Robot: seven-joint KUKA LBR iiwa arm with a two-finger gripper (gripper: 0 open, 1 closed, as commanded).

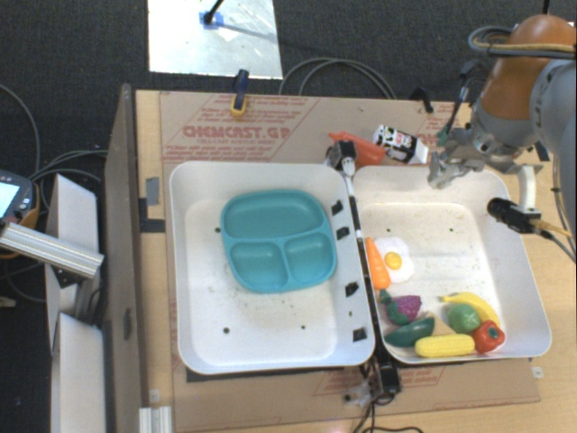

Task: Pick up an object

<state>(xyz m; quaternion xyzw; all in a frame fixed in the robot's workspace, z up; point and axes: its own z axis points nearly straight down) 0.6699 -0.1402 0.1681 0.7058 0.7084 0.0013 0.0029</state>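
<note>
Your claw [444, 171] hangs over the far edge of the right bin [518, 269], and you cannot tell from here how its tips stand or whether it holds anything. The toy food lies well apart from it at the bin's near end: fried egg [394, 260], carrot [376, 263], banana [475, 306], corn [443, 345], tomato [489, 335]. The left bin [198, 242] carries a teal tray [277, 240].

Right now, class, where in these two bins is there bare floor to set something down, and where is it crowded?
Free: the right bin's upper half, between the gripper and the fried egg; the left bin's margins around the teal divided plate. Crowded: the right bin's lower corner, with carrot, banana, corn, tomato.
</note>
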